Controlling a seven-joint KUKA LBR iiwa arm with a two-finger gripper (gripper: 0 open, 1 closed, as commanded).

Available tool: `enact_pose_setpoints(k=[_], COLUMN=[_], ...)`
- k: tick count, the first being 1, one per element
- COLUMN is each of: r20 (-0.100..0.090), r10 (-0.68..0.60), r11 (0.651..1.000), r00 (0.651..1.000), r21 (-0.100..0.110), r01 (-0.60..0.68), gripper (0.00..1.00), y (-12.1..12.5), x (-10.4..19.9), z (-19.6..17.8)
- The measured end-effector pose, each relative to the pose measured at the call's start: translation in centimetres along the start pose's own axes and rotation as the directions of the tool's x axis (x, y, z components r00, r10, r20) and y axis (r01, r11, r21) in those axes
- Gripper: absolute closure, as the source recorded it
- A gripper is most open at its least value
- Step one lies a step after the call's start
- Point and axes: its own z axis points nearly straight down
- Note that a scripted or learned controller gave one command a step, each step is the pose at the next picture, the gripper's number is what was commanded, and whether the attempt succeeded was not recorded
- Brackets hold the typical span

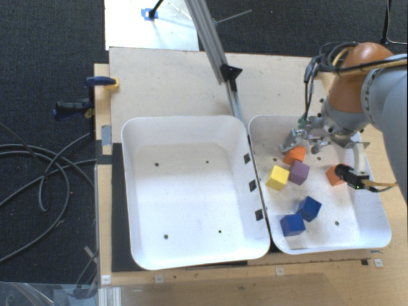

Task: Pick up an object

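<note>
Where tool [299, 140] hangs, orange block [294, 155] beneath.

Bright, even overhead light; the two shallow white plastic bins [191, 247] look nearly washed out. Shadows are soft, focus slightly grainy throughout.

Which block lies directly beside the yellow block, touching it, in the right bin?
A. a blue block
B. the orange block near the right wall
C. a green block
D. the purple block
D: the purple block sits against the right side of the yellow block in the right bin, while the two blue blocks lie apart, lower down, and the orange block near the right wall is well away.
</note>
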Motion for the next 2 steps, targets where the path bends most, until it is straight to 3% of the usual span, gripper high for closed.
enact_pose_setpoints(k=[1, 2], r20=[0.001, 0.001], r10=[-0.003, -0.003], r11=[1.0, 1.0], r00=[1.0, 1.0], r21=[-0.01, -0.01], r01=[0.003, 0.003], gripper=[1.0, 0.0], y=[0.29, 0.28], x=[0.0, 0.01], z=[-1.65, -1.6])
